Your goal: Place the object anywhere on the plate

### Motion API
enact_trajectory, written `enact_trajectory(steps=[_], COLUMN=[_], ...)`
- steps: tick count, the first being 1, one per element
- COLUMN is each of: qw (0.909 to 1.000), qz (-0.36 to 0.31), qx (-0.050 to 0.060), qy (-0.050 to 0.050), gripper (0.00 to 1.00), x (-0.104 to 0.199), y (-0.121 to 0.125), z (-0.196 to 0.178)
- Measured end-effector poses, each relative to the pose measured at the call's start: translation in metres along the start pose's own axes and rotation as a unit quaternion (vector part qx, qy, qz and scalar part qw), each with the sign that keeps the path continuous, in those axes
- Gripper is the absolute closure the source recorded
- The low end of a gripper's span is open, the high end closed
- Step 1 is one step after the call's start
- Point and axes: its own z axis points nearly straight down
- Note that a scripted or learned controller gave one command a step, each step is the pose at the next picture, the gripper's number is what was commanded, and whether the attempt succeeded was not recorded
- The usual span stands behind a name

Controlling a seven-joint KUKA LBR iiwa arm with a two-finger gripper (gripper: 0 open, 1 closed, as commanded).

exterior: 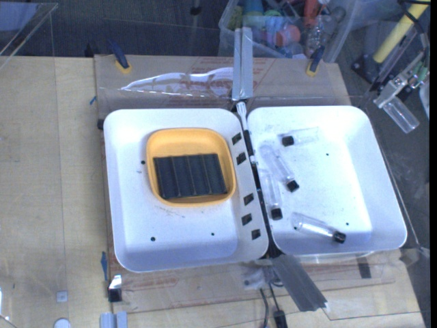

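Observation:
A yellow plate [156, 157] with rounded corners sits in the left white bin [126, 203]. A dark grey ribbed rectangular object [190, 176] lies flat on the plate, inside its rim. My gripper [403, 109] hangs at the upper right, outside the right bin [362, 183] and far from the plate. Nothing shows in its grasp.
Several clear tubes with black caps lie in the right bin, one near the front [318, 229] and one near the back [298, 138]. A divider [247, 183] with black tabs separates the bins. A clear crate of coloured items [287, 12] stands behind the bench.

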Motion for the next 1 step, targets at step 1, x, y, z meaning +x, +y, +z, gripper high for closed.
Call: enact_trajectory(steps=[1], qw=[0.9922], qz=[-0.124], qx=[0.0], qy=[0.0], gripper=[1.0], x=[0.0202], y=[-0.0315], z=[-0.1281])
